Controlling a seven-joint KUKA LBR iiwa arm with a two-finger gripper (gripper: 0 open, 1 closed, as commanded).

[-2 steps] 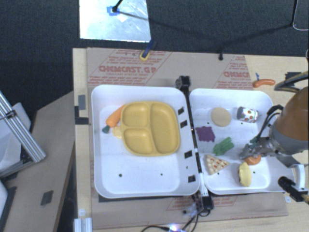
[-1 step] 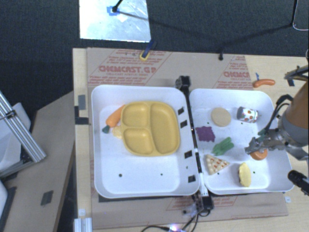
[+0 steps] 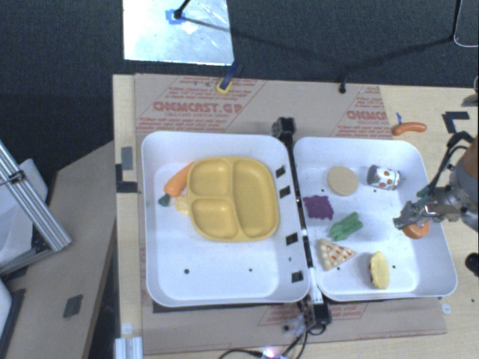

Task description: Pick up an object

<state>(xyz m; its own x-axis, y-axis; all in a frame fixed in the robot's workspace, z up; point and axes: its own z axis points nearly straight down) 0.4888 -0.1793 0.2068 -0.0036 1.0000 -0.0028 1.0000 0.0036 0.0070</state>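
Observation:
My gripper [image 3: 411, 219] is low over the right side of the right bin [image 3: 430, 286], right on top of a small orange object [image 3: 417, 230] that peeks out beneath it. I cannot tell whether it grips that object. Loose in the same bin lie a tan round disc [image 3: 343, 180], a small printed can [image 3: 383, 176], a purple piece [image 3: 319, 207], a green piece [image 3: 345, 225], a pizza slice [image 3: 335, 253] and a yellow piece [image 3: 379, 269].
The left bin [image 3: 161, 275] holds a yellow divided plate [image 3: 230, 198] with a toy carrot [image 3: 177, 181] at its left edge. A black divider [image 3: 294, 200] separates the bins. An orange sausage shape [image 3: 409, 128] lies on the cardboard behind the right bin.

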